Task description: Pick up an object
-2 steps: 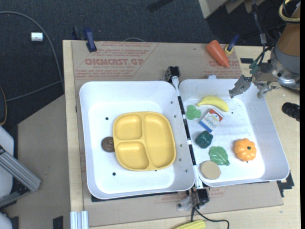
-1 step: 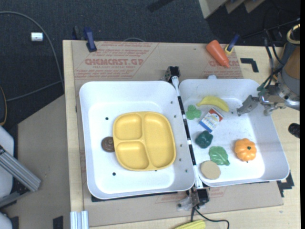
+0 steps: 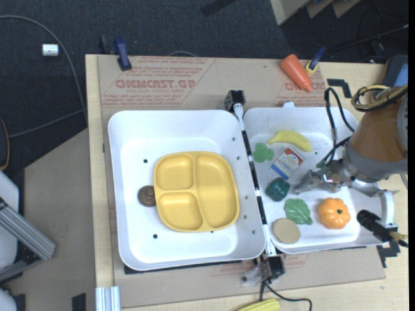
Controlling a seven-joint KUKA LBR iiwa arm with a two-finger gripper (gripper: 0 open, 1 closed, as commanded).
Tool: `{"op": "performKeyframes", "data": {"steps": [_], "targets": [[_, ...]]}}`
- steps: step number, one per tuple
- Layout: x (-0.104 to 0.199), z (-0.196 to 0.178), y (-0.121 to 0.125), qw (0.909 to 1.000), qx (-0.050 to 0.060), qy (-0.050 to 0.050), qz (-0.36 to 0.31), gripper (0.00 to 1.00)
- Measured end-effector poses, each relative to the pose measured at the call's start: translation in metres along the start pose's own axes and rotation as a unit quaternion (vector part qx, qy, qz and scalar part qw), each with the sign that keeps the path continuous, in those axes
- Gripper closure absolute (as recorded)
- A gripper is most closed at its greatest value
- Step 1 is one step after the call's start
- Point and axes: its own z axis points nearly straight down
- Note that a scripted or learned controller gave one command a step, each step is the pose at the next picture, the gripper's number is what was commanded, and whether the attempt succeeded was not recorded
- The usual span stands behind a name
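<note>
White plastic forms both shallow bins on the bench; the left bin (image 3: 123, 173) holds a yellow divided plate (image 3: 194, 191) with a brown disc (image 3: 146, 195) just beside the plate at its 9 o'clock edge. The right bin (image 3: 337, 241) holds the candidate objects for the pick. A banana (image 3: 290, 138) lies toward 12 o'clock in that bin, a light green piece (image 3: 262, 153) toward 10 o'clock, and a small white-and-blue carton (image 3: 286, 162) near the centre. A dark green piece (image 3: 278, 188) sits at 9 o'clock, a leafy green piece (image 3: 298, 210) toward 6 o'clock, a tan disc (image 3: 286, 230) at 7 o'clock and an orange pumpkin (image 3: 334, 213) at 5 o'clock. The arm enters from 3 o'clock, and the gripper (image 3: 311, 181) points toward 9 o'clock, low over the bin middle. The gripper sits between the carton and the leafy green piece, near the dark green piece. The state of its closing parts cannot be told from this angle, and no object is visibly held. The step in hand appears to be the approach or descent onto a target, most likely the dark green piece or the leafy green piece. The next move calls for centring over one object, clear of its close neighbours, before closing and lifting. Crowding in this area is the probable cause of a missed or glancing grasp.
</note>
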Motion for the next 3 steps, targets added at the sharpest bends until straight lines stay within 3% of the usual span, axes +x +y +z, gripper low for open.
{"op": "performKeyframes", "data": {"steps": [1,2,3], "targets": [[0.062,0.000,0.047,1.0000,-0.001,0.000,-0.001,0.00],[0.031,-0.059,0.141,1.0000,-0.002,-0.001,-0.001,0.00],[0.036,0.000,0.140,1.0000,0.001,0.000,-0.001,0.00]]}}
